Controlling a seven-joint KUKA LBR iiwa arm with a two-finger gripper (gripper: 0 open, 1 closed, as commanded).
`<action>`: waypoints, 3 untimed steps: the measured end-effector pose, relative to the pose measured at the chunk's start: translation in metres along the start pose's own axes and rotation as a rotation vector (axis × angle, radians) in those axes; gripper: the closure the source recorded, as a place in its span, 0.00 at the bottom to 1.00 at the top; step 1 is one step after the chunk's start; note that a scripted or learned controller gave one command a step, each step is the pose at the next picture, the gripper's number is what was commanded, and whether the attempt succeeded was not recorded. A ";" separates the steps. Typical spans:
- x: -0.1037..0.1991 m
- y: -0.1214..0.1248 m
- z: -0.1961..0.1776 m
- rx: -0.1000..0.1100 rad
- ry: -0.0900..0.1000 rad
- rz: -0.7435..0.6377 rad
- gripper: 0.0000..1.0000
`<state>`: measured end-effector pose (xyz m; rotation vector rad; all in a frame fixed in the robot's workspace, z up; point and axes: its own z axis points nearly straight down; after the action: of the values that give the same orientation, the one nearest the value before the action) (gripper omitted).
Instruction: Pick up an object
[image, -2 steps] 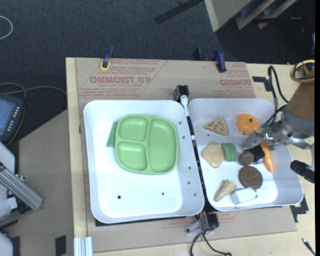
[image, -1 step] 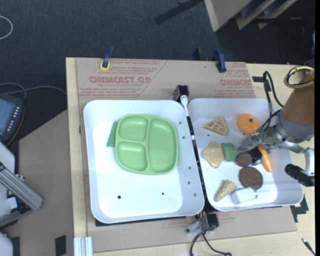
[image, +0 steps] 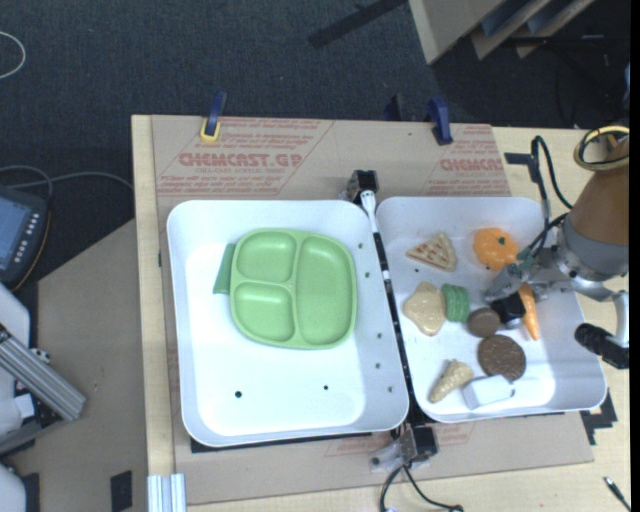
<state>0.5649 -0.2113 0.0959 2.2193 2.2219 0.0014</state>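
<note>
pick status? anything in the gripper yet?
Done: the arm has reached into the right bin, with the gripper low among the toy food near the carrot. In hand: nothing visibly held. Left: grasp and lift; the pizza slice and cookie lie untouched.

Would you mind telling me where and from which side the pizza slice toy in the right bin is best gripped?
Probably across the pizza slice at mid-body, coming straight down from above. It lies flat, a thin triangle with its narrow tip toward the view's left. Bare bin floor flanks its upper and lower edges, and the orange toy stands apart to its right.
</note>
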 end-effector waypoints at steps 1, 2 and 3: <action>0.001 -0.004 -0.063 -0.005 -0.003 0.001 1.00; 0.004 -0.002 -0.106 -0.004 -0.003 -0.001 1.00; 0.004 -0.001 -0.131 -0.004 -0.002 0.000 1.00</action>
<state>0.5639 -0.2071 0.2267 2.2156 2.2189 0.0034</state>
